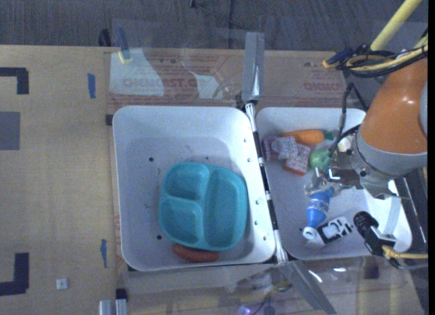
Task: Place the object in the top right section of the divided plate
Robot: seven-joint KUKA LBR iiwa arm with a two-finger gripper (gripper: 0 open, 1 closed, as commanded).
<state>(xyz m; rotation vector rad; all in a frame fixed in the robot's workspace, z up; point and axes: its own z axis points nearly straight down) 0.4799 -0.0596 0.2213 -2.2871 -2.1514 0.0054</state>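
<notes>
From the overhead camera, the divided plate (202,205) is being seen lying in the left bin (129,171), a red sausage (195,254) touching its lower edge. The gripper (331,174) is being held over the right bin (292,239), above a carrot (307,136), packets (289,152) and a blue bottle (317,207); its grip cannot be told.

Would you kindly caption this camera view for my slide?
Arm over right bin of clutter; blue divided plate waits in left bin.
</notes>
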